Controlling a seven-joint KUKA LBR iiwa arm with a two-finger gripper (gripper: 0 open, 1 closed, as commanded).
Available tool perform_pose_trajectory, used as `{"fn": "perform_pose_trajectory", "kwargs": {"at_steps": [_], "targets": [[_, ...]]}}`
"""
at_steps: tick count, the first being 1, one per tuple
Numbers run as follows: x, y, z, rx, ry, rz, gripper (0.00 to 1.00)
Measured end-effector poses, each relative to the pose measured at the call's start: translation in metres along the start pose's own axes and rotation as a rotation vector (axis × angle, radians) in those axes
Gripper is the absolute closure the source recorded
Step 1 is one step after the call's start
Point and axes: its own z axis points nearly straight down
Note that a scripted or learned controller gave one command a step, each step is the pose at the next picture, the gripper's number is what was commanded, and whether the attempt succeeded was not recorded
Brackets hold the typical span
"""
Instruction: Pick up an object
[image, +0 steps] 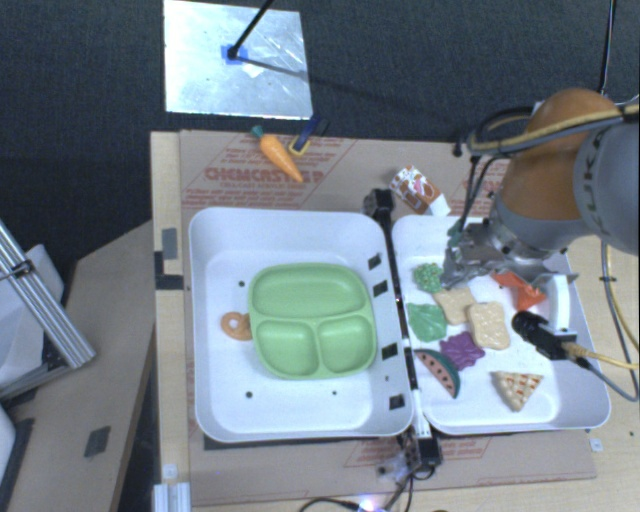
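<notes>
Gripper (462, 265) is seen low over the back-left part of the right bin (590, 400), just above the toy food. Whether the jaws are open or shut cannot be told from this angle, and nothing can be confirmed as held. Likely targets are packed right below it: pea cluster (428, 276), cracker (455, 303) and toast (488, 325), with lettuce leaf (427, 321), grapes (463, 350) and watermelon slice (440, 371) just in front. A pizza slice (517, 387) lies more apart near the front. Crowding is judged the main risk: cracker and toast are touching, so two pieces could be pinched at once, or one shoved aside and the grasp missed. Flat pieces lying on the bin floor could be skated over rather than caught. The pea cluster sits near the divider wall (395, 300), so a descent there could be fouled by it. An orange-red piece (522, 290) is partly hidden beside the wrist and could be knocked. Left bin (215, 240), with green plate (312, 320) and pretzel (236, 325), is well apart and not considered at risk.
</notes>
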Motion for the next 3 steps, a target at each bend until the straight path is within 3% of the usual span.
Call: {"fn": "perform_pose_trajectory", "kwargs": {"at_steps": [2,3], "targets": [[-0.009,-0.009,-0.016,-0.001,-0.001,0.007,1.0],[-0.004,0.004,-0.003,0.0,-0.002,0.004,1.0]]}}
